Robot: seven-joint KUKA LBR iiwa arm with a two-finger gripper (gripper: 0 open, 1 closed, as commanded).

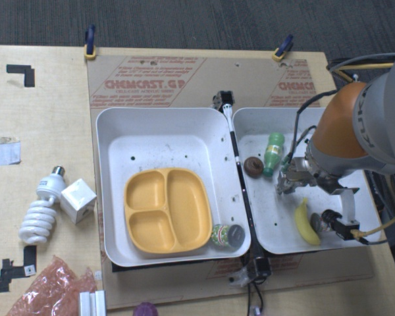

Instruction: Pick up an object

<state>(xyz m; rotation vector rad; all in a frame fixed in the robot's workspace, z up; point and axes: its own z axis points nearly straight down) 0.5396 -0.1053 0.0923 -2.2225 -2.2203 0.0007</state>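
Gripper [287, 182] low in right bin [263, 239], between green bottle [273, 151] and banana [307, 224]; can't tell its grip state.

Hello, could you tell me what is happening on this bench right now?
The grey and orange arm reaches in from the right, with its gripper low over the right bin. That bin holds a green bottle, a brown round object and a banana. Nothing shows between the fingers, so no pick yet. The left bin holds a yellow divided plate and a small jar.
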